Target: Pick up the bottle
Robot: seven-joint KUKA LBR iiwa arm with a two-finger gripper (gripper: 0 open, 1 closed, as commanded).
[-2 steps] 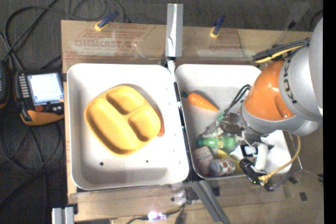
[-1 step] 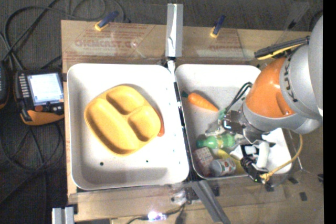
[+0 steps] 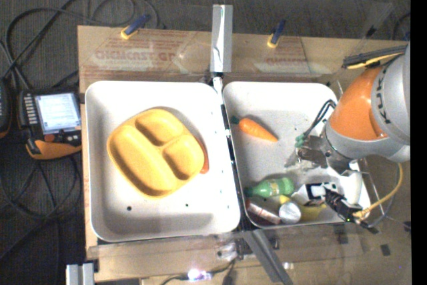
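1. The green plastic bottle (image 3: 270,187) lay on its side at about 7 o'clock in the right shallow white bin (image 3: 280,103). The gripper (image 3: 308,155) hung near it, at the bottle's 2 o'clock, and I could not tell whether it was open or closed.
2. My judgement of the risk: a round bottle lying flat could roll or squirt out of a pinch.
3. A dark brownish tube (image 3: 262,212) and a silvery-white round thing (image 3: 290,212) sat at the bottle's 5 o'clock, close enough to be grabbed instead (my main worry).
4. Counts: two bins, one bottle, one orange carrot (image 3: 257,129), one tube, one round thing, and one yellow divided plate (image 3: 157,151) in the left white bin (image 3: 120,217).
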